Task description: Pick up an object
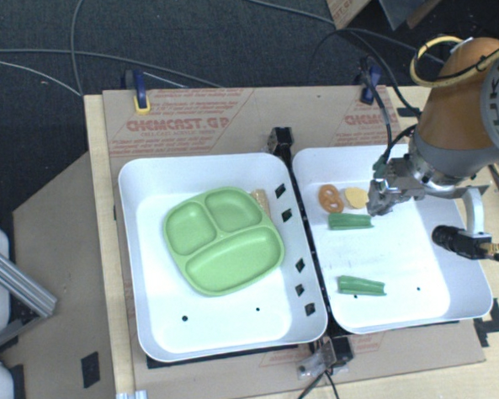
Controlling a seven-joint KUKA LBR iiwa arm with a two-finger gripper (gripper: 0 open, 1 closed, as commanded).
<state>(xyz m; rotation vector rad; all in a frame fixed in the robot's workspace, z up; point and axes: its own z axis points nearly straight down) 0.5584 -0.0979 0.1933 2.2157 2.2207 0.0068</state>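
From the camera above, the bench (227, 111) carries two shallow white bins side by side. The left bin (152, 268) holds a green divided plate (224, 240), tilted a little on its floor, with a small tan bit (261, 204) tucked just beside the plate's upper right corner.

The right bin (441, 296) is the landmark for the rest. Near its upper left corner lies a small orange ring-shaped piece (330, 199), with a yellowish chip (356, 198) touching it or just beside it. Right below those two lies a green bean-like piece (349, 221), flat and roughly level. A second green piece (361, 287) lies lower in the bin, near the front wall and well apart from the first.

The arm reaches in over the bin's right side, and the hand (381, 196) hangs low over the upper part of the bin — just to the right of the yellowish chip and above the right end of the upper green piece. Whether the hand is spread or closed I cannot tell; the wrist hides it and nothing shows between its tips.

As for progress, I judge the pick not yet done — every piece looks to rest on the bin floor. The hand seems placed for a try at the chip or the upper green piece; closing and lifting are left.
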